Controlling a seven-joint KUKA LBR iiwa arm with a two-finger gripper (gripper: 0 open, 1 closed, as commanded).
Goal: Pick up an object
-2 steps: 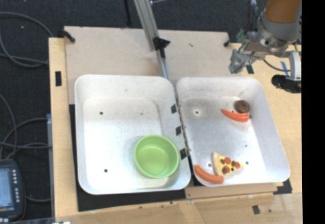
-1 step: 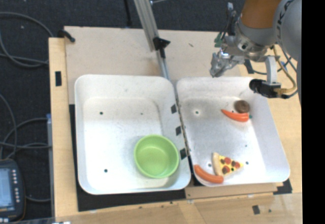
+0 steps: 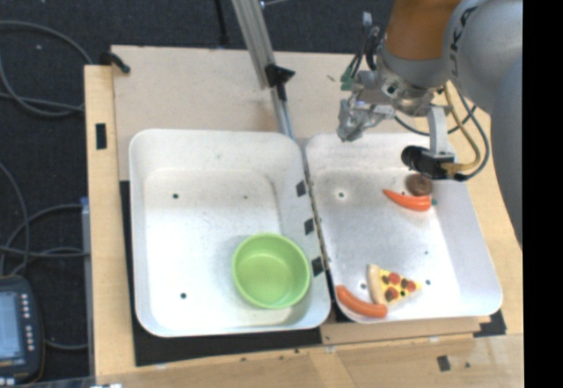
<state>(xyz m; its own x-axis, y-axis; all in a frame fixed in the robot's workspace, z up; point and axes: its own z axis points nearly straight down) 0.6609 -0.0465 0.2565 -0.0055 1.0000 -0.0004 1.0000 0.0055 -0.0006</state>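
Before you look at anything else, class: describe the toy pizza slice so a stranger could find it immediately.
Start at the right-hand white bin, then go to its near edge. The pizza slice lies there, a pale yellow wedge dotted with red toppings. An orange-red sausage-like piece lies right beside it, but that one is plain and long, while the pizza slice is triangular and speckled.

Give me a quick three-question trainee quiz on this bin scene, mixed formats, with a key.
1. True or false: the round green plastic bowl sits in the left white bin.
2. Which lies nearest the right white bin's front edge? A) orange carrot-shaped toy B) toy pizza slice C) small brown round object
3. Fill in: the hand hovers over the right bin's ____ left corner.

Key: 1 true; 2 B; 3 far.
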